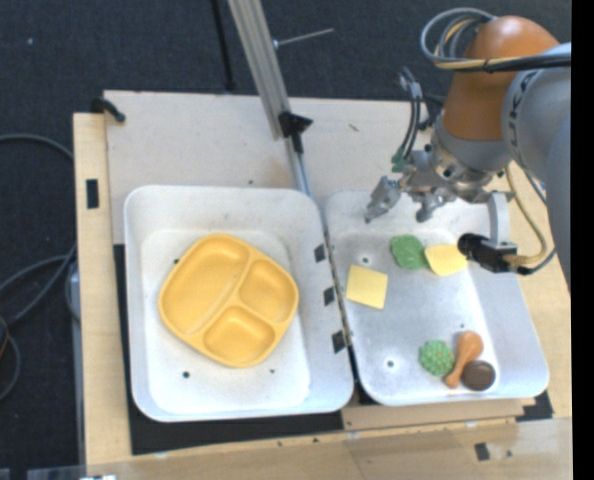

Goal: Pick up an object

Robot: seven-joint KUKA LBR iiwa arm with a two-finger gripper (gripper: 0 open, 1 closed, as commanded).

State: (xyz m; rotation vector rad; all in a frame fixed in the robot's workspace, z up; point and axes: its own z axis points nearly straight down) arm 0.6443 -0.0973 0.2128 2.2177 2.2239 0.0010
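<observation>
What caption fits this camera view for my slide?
Gripper open above the right bin near a green piece; yellow tray sits in the left bin.

Right bin (497,343) held five loose items. Green knobbly piece (409,252) and yellow piece (445,259) lay touching near far edge. Flat yellow square (367,287) sat near left edge. Second green piece (436,357) and brown drumstick (466,359) lay together near right front corner.
</observation>
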